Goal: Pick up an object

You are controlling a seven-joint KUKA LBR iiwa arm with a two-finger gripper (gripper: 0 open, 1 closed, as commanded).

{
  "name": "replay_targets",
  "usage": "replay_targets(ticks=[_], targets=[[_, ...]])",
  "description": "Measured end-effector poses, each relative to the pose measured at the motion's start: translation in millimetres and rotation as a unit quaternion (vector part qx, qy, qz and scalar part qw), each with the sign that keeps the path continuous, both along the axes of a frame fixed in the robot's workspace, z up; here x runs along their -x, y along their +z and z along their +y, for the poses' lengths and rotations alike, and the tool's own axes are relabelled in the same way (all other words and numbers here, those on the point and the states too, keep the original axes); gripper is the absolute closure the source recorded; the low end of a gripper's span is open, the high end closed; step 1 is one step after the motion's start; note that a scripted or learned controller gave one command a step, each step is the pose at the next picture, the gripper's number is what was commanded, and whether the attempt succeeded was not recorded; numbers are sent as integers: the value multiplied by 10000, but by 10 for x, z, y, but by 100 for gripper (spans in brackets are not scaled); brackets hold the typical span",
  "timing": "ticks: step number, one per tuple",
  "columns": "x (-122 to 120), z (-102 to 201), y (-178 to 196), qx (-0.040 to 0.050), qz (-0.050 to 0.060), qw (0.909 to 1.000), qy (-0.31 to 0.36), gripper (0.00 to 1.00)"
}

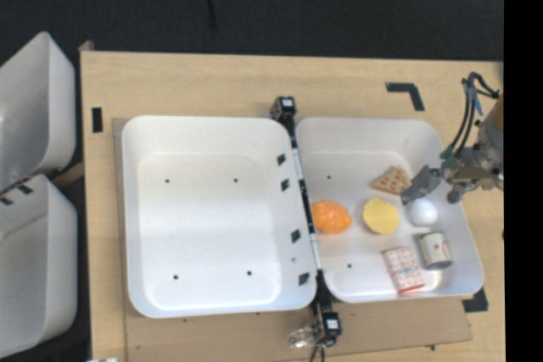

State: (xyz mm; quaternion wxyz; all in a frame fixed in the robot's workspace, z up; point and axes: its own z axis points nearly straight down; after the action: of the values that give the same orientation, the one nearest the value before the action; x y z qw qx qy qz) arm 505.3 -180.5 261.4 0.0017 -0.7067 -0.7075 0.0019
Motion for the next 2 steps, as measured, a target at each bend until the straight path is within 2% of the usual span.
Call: replay_targets(ticks=[1, 2], targets=[[-95, 545, -1167, -28, 54, 10000, 19, 0], [-1056, 944, -606, 5, -60, 10000, 34, 0]])
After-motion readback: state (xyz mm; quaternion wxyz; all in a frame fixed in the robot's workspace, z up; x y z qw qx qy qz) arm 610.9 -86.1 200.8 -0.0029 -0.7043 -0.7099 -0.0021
